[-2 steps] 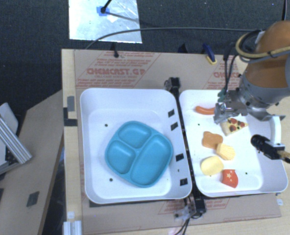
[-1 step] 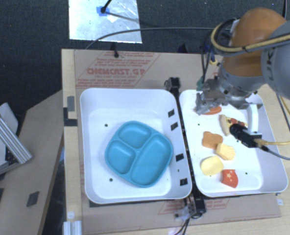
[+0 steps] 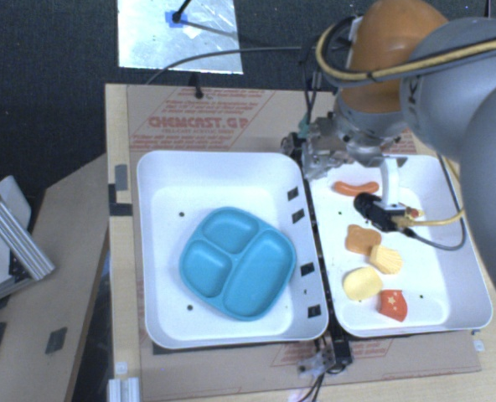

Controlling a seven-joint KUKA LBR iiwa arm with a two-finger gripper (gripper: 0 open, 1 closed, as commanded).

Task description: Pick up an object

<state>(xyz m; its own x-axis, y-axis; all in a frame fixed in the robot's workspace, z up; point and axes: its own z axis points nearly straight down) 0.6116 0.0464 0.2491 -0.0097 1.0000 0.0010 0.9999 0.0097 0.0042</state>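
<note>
Brown board carries two shallow white bins side by side, a left bin [image 3: 171,189] and a right bin [image 3: 451,281]. I hang my pincer [image 3: 313,159] low over the far end of the wall where they meet; from this angle I cannot tell whether it is wide or narrow, and nothing shows in its grip. One blue plate [image 3: 238,261] with three compartments lies flat in the left bin. It looks too broad and low for me to take easily. The right bin holds five small toy foods, one of each: an orange sausage [image 3: 355,188] nearest me, a tan piece [image 3: 362,239], a ridged yellow piece [image 3: 386,260] just beside it, a pale yellow round piece [image 3: 361,284] and a red wedge [image 3: 392,305] near the front. They lie loose, most with bare floor around them, which I judge leaves room to close on one alone. The sausage seems my likeliest pick, being closest and well apart from the rest.
</note>
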